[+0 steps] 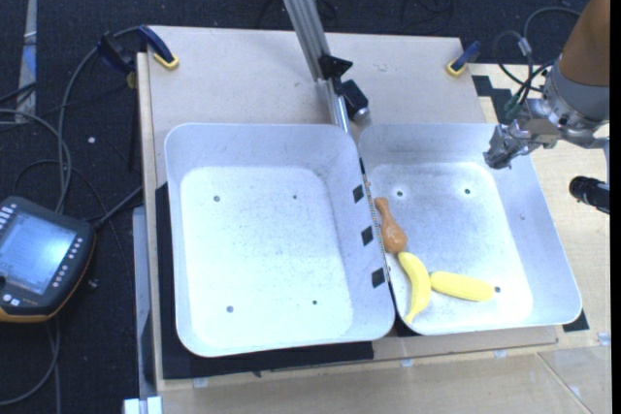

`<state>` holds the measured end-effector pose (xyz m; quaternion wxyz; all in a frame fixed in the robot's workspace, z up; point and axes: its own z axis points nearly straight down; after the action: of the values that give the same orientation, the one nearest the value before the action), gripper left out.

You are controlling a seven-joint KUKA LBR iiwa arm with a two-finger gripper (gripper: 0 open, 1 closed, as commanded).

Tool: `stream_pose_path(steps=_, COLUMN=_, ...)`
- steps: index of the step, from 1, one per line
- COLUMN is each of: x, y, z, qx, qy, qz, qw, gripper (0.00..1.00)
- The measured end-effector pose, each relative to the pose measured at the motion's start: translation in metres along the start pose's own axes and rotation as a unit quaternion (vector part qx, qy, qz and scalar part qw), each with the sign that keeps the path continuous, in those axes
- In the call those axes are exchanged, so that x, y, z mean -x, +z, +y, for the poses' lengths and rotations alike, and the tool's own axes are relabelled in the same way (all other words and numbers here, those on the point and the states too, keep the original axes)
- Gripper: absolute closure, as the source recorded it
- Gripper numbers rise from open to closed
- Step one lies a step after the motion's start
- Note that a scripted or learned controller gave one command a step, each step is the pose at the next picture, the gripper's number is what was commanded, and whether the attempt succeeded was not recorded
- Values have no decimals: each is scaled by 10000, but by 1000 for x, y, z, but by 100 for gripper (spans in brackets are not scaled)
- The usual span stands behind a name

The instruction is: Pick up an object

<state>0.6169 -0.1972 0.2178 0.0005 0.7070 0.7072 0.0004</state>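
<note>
Two smooth curved yellow bananas (pixel 415 284) lie beside a tan chicken-leg toy (pixel 390 226).

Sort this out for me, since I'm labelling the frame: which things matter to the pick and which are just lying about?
In play:
gripper
orange piece
curved banana
straight banana
right bin

Lying about:
left bin
teach pendant
corner clamps
</note>
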Motion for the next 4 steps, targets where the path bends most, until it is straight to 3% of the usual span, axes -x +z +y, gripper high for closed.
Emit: stream_pose_path(steps=4, x=-222, y=-6, z=30, qx=-8, qy=-20, qz=6, qw=10000, gripper=100)
